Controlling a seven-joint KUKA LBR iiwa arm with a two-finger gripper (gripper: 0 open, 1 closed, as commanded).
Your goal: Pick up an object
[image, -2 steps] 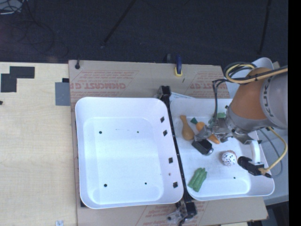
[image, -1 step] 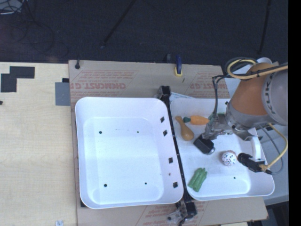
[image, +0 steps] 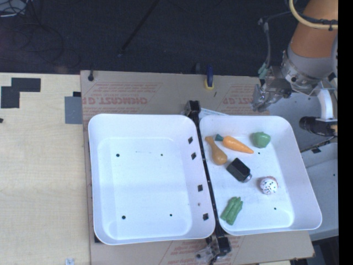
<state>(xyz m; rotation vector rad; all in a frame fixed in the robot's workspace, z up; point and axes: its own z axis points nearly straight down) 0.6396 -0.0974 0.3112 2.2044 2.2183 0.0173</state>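
Nearest the camera in the right bin [image: 300,148], a green bundle [image: 231,210] is lying alone, with a speckled white ball [image: 268,185] and a black block [image: 239,169] beyond it, then an orange carrot [image: 236,144] nearly touching a tan gourd [image: 217,150], and a green lump [image: 261,139]. Farthest back, the claw [image: 265,95] is hanging above the worktop past the bin's far rim, holding nothing, and I cannot tell how it is set. It should probably be descending squarely over an isolated piece like the bundle or ball, avoiding the crowded carrot.

Bench [image: 44,164], cardboard sheet [image: 138,95], two white bins [image: 143,125]
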